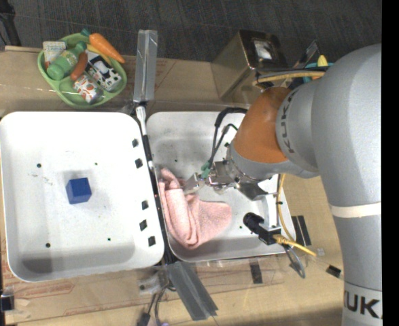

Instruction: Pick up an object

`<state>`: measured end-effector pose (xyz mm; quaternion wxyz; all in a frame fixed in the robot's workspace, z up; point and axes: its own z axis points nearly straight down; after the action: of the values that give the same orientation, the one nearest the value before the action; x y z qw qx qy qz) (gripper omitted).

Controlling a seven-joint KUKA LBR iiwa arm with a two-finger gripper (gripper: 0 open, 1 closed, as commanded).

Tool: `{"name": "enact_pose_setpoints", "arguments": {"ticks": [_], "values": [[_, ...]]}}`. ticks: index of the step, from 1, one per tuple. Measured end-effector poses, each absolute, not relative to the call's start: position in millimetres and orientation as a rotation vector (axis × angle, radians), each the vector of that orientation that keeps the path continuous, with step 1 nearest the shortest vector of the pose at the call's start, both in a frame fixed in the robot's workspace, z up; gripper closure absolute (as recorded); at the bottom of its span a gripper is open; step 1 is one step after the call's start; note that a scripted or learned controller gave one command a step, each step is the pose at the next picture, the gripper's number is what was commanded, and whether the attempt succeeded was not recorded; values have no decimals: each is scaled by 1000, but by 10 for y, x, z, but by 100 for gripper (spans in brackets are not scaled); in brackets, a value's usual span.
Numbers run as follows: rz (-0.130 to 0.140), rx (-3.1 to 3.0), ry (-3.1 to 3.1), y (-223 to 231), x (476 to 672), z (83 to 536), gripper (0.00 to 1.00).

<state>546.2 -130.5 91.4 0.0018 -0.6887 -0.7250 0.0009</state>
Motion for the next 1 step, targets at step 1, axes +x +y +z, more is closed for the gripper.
{"name": "enact_pose_setpoints", "arguments": {"ticks": [1], "values": [[4, -2156, -2279, -1304, 5466, 1008, 100]]}}
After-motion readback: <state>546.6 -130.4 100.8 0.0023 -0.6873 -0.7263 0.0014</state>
